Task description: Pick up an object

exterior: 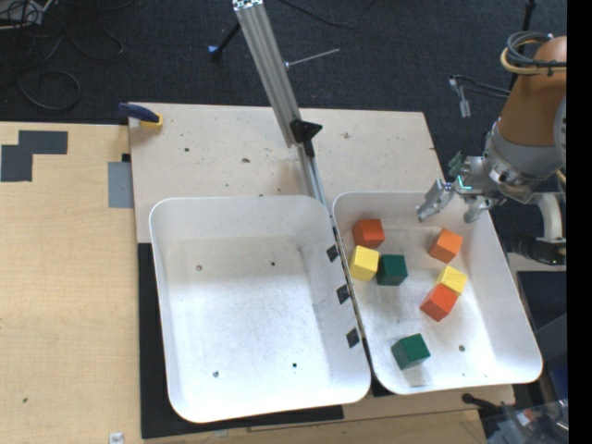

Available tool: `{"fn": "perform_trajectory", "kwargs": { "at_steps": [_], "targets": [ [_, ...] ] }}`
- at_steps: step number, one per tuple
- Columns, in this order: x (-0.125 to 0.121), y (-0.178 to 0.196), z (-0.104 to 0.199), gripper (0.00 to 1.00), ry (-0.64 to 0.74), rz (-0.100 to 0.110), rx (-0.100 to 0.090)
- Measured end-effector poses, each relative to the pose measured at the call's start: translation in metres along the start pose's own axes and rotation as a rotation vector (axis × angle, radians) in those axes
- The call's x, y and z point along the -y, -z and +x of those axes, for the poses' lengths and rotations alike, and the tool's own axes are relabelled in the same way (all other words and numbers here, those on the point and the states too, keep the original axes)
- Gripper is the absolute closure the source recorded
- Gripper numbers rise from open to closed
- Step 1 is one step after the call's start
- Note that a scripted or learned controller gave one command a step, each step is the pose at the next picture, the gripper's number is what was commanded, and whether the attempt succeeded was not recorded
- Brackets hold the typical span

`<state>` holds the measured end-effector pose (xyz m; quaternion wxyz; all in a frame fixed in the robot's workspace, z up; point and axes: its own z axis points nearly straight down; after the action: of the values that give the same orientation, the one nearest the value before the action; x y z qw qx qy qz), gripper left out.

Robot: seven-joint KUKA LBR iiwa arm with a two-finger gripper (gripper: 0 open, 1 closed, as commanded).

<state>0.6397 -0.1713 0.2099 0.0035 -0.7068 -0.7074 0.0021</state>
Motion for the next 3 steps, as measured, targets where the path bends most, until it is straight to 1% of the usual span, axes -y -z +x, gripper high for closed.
{"fn": "perform_trajectory", "kwargs": {
  "at_steps": [1, 2, 3],
  "targets": [
    [-0.001, 0.003, 0.000, 0.00, 0.003, -0.004, 0.002],
    [-0.002, -0.041, -0.002, 0.00, -0.001, -0.001, 0.001],
    [0.006, -0.088, -0.001, 0.00, 0.000, -0.013, 0.006]
  ]
}}
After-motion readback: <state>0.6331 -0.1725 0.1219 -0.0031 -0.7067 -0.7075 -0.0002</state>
